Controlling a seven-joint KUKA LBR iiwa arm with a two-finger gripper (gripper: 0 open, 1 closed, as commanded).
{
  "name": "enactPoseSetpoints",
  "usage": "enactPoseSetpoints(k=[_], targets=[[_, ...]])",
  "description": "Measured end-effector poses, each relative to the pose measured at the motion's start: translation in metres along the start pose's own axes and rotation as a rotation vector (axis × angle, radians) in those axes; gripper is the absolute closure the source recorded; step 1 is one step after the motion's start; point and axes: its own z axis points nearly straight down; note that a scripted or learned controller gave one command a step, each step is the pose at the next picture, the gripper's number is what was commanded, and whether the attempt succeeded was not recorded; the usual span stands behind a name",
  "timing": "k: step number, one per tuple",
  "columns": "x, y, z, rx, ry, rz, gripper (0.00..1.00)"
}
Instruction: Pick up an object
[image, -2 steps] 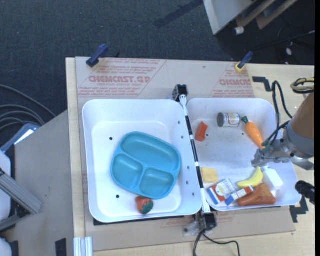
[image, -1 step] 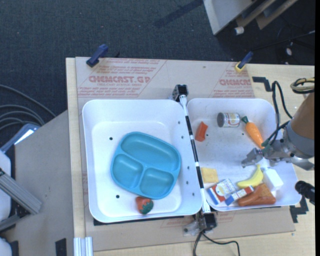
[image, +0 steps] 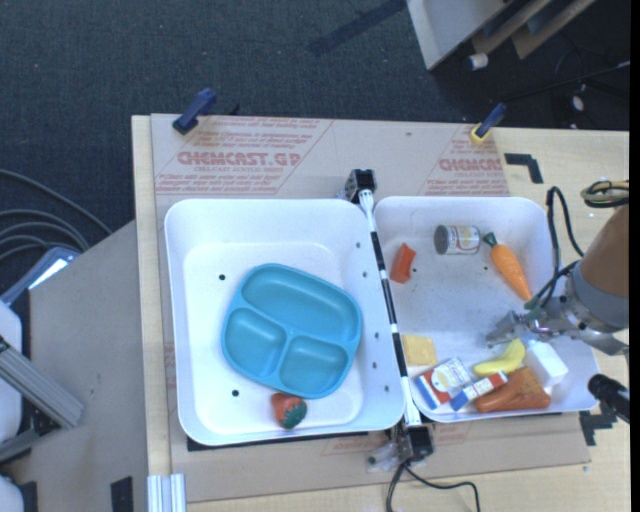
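Camera view, nearest first: toy food is heaped in the right bin (image: 470, 205)'s near corner, so the gripper (image: 520, 325) is lowered just above the banana (image: 500, 358); how it is set cannot be told. Beside it, a blue tray (image: 290, 328) is held by the left bin (image: 190, 300). Beyond, bench (image: 300, 150) and dark floor are seen.

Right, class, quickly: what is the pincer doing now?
Pincer: over the right bin, near the banana; open or closed cannot be told.
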Motion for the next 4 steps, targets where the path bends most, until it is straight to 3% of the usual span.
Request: enactPoseSetpoints(k=[1,2,3,4], targets=[[0.000,0.000,-0.010,-0.001,-0.001,0.001,1.00],[0.000,0.000,-0.010,-0.001,-0.001,0.001,0.00],[0.064,0.007,0.002,-0.001,-0.001,-0.002,0.00],[0.064,0.007,-0.008,-0.001,-0.002,0.000,1.00]])
